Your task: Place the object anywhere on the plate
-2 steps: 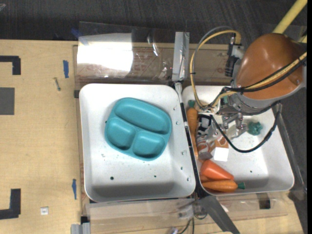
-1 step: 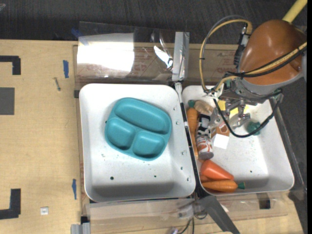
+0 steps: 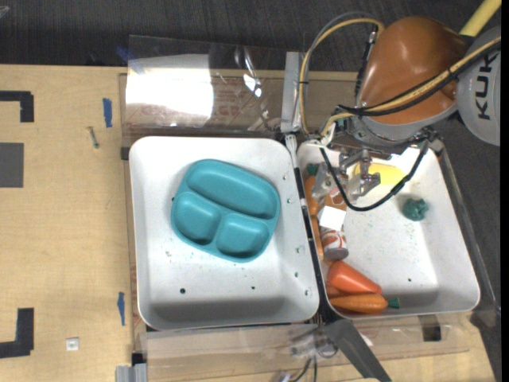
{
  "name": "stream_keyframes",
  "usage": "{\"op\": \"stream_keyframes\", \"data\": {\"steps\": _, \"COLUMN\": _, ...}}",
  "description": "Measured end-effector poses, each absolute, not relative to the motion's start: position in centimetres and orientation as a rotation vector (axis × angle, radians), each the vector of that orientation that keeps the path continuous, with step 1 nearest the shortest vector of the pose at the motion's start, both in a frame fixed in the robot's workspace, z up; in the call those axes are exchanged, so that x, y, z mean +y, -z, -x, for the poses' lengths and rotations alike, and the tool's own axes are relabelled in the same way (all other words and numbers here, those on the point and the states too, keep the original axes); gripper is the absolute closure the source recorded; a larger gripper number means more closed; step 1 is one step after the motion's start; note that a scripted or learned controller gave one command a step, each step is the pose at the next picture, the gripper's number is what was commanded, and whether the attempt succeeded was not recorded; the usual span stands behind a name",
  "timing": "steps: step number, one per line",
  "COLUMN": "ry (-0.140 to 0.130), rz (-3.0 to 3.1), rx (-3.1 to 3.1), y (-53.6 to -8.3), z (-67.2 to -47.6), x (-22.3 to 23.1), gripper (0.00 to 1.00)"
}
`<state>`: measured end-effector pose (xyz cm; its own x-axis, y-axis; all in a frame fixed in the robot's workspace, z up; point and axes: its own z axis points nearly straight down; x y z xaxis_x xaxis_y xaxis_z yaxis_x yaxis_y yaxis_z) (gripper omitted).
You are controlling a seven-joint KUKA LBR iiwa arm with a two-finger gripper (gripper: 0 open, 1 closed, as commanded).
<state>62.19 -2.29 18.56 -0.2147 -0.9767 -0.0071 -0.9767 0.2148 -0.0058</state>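
Desk (image 3: 56, 237): tan board top, carrying two shallow white bins side by side

Left bin (image 3: 151, 277): one plate (image 3: 226, 208), teal, three compartments, one long section along its upper side and two smaller ones along its lower side. Long axis runs from upper left to lower right, slightly tilted. Nothing lies on the plate

Right bin (image 3: 429, 269): holds the loose items, all well apart from the plate
- Carrots, two: one orange-red carrot (image 3: 351, 278) near the lower left corner, thick end to the left, tip pointing right and slightly down; one paler orange carrot (image 3: 362, 301) just below it, touching, long axis nearly level, small green stub at its right end
- Yellow piece (image 3: 387, 173), one, partly hidden under the arm; shape cannot be told
- Small teal-green lump (image 3: 414, 208), one, near the right wall
- Orange and white items (image 3: 328, 225) along the left wall, stacked close together; count cannot be told

Arm: one, orange band (image 3: 409, 62) over the upper part of the right bin, cables looped around it

Hand (image 3: 355, 177): over the upper left part of the right bin, near the yellow piece; whether released or clenched cannot be told
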Motion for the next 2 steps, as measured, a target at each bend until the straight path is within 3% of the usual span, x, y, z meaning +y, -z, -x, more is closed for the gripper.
{"op": "stream_keyframes", "data": {"steps": 1, "ry": 0.000, "rz": 1.899, "rx": 2.498, "y": -18.5, "z": -50.7, "x": -4.7, "gripper": 1.00}}
{"op": "stream_keyframes", "data": {"steps": 2, "ry": -0.003, "rz": 1.841, "rx": 2.537, "y": -18.5, "z": -56.0, "x": 1.0, "gripper": 1.00}}
